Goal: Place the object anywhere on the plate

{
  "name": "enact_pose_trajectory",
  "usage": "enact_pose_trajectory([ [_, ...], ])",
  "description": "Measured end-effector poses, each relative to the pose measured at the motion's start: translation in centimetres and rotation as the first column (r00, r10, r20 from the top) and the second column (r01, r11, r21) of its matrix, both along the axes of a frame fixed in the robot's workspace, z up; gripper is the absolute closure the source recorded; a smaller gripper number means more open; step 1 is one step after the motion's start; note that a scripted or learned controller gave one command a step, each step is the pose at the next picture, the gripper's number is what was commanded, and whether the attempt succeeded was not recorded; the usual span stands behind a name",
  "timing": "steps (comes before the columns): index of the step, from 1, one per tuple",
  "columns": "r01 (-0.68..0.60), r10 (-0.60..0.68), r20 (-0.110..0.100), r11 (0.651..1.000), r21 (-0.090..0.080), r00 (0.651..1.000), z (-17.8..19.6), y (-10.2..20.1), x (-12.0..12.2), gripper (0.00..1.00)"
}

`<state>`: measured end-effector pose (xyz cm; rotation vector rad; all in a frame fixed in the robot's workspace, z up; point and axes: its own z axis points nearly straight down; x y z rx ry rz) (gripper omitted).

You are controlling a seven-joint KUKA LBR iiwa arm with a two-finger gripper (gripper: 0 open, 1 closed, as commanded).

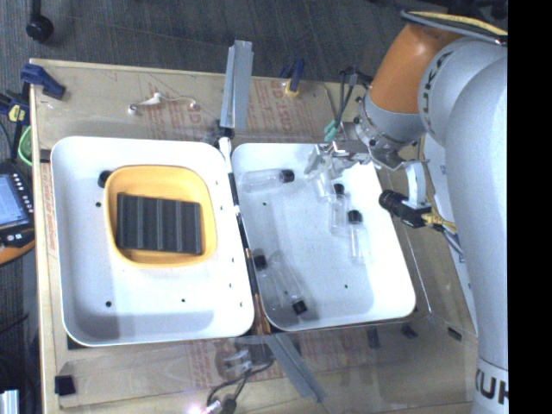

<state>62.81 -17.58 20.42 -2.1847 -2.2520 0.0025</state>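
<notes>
1. The gripper (332,155) hangs over the far edge of the right bin (392,293), close to its far right corner; its pale, partly see-through fingers blur against the white bin floor, so I cannot tell whether they are open or closed, or whether they grip anything
2. Several clear tubes with black caps lie in the right bin: one tube (266,178) at the far left of that bin, two tubes (343,210) just near of the gripper in the middle, and two more tubes (285,290) at the near left corner
3. The two middle tubes lie closest to the gripper, just beside it on its near side; whether they touch it is unclear
4. The yellow plate (159,182) sits in the left bin (147,317), well apart from the gripper, and bears a dark ribbed block (160,224) in its middle
5. The raised rims where the two bins meet run between the tubes and the plate
6. The arm (448,93), grey with an orange band, enters from the right and overhangs the right edge of the worktop (121,84)
7. A metal bar (235,80) stands on the far worktop between the bins
</notes>
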Motion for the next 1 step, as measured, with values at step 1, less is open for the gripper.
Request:
enact_pose_trajectory([
  [1, -0.189, 0.189, 0.0, 0.982, 0.0, 0.982, -0.45, 11.33, 1.65, 1.0],
])
